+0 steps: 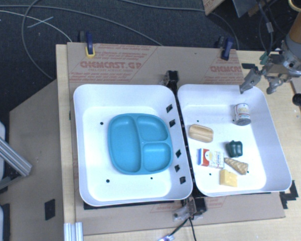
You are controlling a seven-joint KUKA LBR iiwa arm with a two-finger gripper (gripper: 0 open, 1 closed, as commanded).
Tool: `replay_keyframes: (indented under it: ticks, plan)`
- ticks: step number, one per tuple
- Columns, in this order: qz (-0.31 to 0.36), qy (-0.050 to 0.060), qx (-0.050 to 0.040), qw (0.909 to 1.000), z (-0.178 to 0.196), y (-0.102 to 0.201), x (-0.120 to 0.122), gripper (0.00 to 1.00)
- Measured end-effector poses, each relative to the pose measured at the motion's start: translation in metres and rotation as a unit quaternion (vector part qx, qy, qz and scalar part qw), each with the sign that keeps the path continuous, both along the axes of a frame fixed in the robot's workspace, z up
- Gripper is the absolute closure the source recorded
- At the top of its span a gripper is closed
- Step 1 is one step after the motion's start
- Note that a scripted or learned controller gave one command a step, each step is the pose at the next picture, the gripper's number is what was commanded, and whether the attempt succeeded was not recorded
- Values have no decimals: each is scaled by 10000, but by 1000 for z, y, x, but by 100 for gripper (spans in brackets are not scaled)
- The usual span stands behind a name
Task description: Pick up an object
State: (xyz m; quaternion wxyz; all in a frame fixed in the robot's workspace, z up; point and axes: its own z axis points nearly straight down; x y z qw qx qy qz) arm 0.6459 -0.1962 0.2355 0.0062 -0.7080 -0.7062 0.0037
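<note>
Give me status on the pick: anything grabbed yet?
Done: nothing lifted. The gripper is open over the right bin's top edge, holding nothing. In hand: the approach. Left: descend and grasp; the can lies nearest, with the bread roll and green pepper beyond.

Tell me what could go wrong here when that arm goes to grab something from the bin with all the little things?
1. The red-and-white carton, ice cream cone and cheese wedge lie packed together, so the tool might nudge or snag a neighbour.
2. The small can may roll or tip if touched off-centre.
3. The tool hangs over the right bin's top rim, so coming straight down might hit the edge.
</note>
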Motion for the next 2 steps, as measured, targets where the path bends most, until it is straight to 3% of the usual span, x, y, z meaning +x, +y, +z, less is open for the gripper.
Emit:
replay_keyframes:
  ticks: [1, 2]
  plan:
    - [17, -69, -16, 10000, 9, 1, 3, 0]
    - [23, -40, -8, 10000, -48, -1, 12, 0]
